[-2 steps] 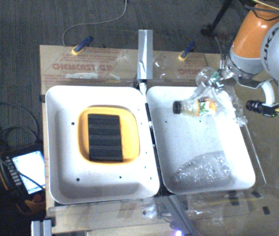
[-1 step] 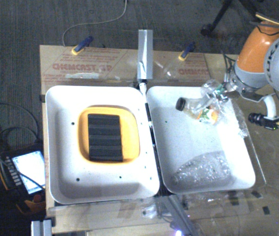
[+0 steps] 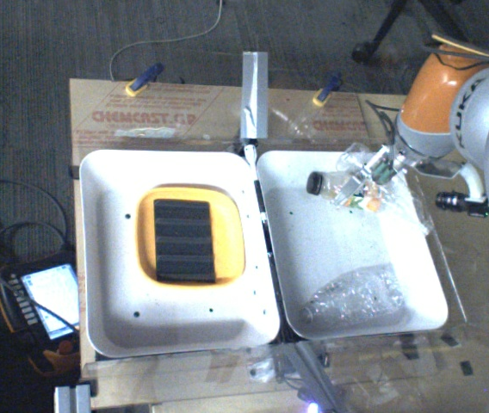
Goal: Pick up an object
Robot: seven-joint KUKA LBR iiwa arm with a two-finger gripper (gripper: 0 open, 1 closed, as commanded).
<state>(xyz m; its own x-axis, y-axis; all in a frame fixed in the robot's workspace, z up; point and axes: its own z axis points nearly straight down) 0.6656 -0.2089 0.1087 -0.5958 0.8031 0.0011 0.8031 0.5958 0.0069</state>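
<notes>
Room is widest in the right bin (image 3: 306, 249), where bare white floor runs from the left wall across the middle. The gripper (image 3: 362, 185) hangs over this bin's far right part, near the back rim, and the arm (image 3: 438, 93) reaches in over the right-hand corner. Whether the gripper is open or closed cannot be told from this slant, and nothing can be seen held in it. A crumpled clear plastic piece (image 3: 356, 295) lies against the near wall of the right bin, towards its right corner, well apart from the gripper. The two bins meet at a narrow seam, their inner rims touching or very nearly so, and an upright metal strip (image 3: 254, 93) stands at the far end of that seam. The left bin (image 3: 107, 231) is more crowded: a yellow tray (image 3: 230, 231) sits in its middle with a ring of white floor around it. A black ridged block (image 3: 184, 240) lies flat on the tray and covers most of it. Behind both bins a brown board (image 3: 167, 114) with red lettering is held by two blue clamps (image 3: 144, 78).
</notes>
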